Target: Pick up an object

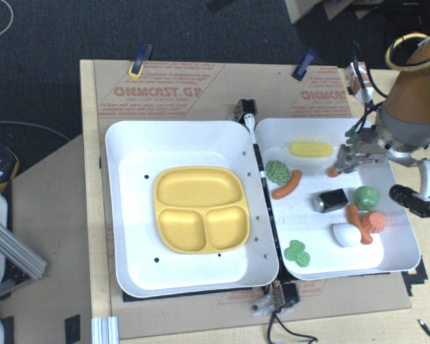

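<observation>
- Yellow corn (311, 149) lies in the right bin (394, 253), just beside the end effector (349, 160).
- We cannot tell whether the end effector grasps anything.
- We see a yellow tray (201, 208) in the left bin (129, 192).

On your worktop (93, 192): left bin (129, 156) holding yellow divided tray (201, 208), well apart from the hand; two blue clamps (139, 60).

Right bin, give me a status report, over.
Gripper low over right bin, beside the corn cob. Nothing seen held. Sausage, broccoli, black block lie near.
</observation>
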`<state>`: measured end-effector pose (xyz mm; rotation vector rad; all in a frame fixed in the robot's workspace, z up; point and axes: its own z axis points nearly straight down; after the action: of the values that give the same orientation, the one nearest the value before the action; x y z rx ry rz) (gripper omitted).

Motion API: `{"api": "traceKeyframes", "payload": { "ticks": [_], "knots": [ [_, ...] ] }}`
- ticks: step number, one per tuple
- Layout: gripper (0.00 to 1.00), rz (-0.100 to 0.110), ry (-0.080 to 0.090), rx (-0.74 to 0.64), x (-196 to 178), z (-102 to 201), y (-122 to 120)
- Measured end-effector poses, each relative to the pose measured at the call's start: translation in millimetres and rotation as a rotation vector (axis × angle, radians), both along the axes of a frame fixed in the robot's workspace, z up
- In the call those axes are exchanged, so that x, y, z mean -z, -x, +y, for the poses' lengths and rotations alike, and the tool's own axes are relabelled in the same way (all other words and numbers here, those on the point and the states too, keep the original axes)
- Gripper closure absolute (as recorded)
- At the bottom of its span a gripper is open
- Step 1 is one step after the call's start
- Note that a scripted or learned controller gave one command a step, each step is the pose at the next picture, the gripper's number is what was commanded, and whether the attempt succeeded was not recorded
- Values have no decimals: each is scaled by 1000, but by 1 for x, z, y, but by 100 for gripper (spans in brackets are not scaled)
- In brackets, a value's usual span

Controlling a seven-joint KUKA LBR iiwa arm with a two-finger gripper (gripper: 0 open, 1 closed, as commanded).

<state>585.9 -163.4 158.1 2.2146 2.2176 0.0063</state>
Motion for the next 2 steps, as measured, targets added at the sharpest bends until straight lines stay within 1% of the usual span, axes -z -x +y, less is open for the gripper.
{"api": "traceKeyframes", "payload": {
  "ticks": [1,2],
  "knots": [
    [100,0,0,-1,-54,6,-10],
    [100,3,-1,0,-68,6,-11]
  ]
}}
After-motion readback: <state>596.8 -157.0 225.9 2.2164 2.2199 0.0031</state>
